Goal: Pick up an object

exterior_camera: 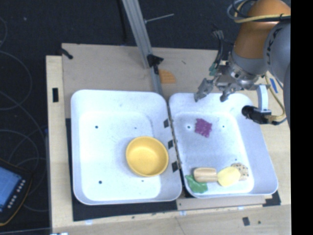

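No writing or brand marks can be read on anything. Nearest, along the right bin's [254, 146] front edge, lie a green scrap [194, 184], a tan block [205, 174], a yellow lump [228, 176] and a speckled ball [241, 170]. The left bin [98, 111] holds a yellow bowl [146, 156]. A purple piece [203, 127] sits mid-bin. Farther back, the end effector [211, 95] hangs spread open and empty above the right bin's far rim, arm [257, 38] reaching in from the right.
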Robot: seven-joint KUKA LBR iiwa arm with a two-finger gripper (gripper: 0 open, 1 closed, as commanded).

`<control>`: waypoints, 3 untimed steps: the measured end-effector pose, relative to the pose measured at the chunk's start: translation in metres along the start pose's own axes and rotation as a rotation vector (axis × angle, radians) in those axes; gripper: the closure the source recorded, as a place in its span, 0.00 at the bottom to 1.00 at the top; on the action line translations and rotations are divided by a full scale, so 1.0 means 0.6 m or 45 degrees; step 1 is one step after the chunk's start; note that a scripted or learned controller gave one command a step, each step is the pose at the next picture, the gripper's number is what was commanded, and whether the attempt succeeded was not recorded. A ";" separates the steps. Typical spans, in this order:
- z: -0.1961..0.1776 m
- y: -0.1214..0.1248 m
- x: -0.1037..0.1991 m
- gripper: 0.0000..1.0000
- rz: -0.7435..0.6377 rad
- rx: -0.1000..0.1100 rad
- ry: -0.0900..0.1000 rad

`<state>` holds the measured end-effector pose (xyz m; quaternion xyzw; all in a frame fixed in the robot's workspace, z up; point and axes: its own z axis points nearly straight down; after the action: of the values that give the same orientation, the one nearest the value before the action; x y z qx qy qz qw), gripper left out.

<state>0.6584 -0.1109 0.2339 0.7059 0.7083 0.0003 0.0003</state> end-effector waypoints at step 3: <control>0.188 0.003 0.008 0.00 0.002 0.006 -0.003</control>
<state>0.6603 -0.1059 0.1212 0.7063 0.7079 -0.0023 -0.0007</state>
